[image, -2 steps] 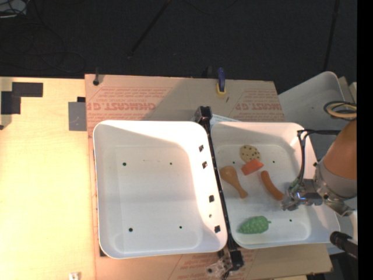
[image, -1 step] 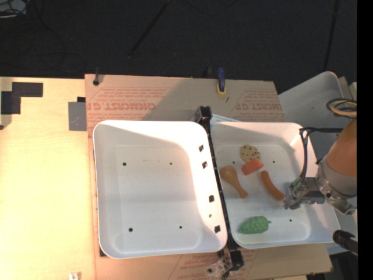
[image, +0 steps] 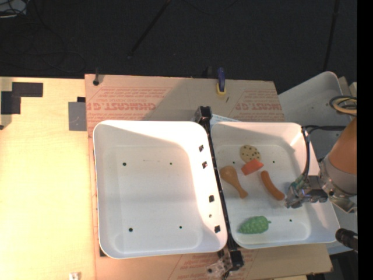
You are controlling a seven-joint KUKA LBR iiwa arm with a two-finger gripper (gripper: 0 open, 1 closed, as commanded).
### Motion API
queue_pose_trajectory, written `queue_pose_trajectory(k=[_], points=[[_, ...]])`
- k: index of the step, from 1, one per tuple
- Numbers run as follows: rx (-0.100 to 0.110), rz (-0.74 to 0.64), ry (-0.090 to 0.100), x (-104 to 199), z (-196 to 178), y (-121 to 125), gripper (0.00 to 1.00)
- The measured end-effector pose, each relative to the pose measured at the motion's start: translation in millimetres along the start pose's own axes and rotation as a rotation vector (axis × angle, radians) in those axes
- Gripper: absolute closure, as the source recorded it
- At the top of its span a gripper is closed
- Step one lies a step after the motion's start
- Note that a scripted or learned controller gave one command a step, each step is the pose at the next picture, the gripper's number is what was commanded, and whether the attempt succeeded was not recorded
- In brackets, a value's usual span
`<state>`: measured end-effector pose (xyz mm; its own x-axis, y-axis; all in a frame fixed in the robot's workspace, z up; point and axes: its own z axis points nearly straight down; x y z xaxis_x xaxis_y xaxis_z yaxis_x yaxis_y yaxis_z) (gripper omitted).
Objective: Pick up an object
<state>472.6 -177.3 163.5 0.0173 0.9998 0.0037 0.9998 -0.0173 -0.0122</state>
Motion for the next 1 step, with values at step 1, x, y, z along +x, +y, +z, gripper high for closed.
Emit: queue_pose_trajectory(k=[1], points=[[0.001, -0.004, 0.000, -0.8, -9.4, -0.1, 1.00]])
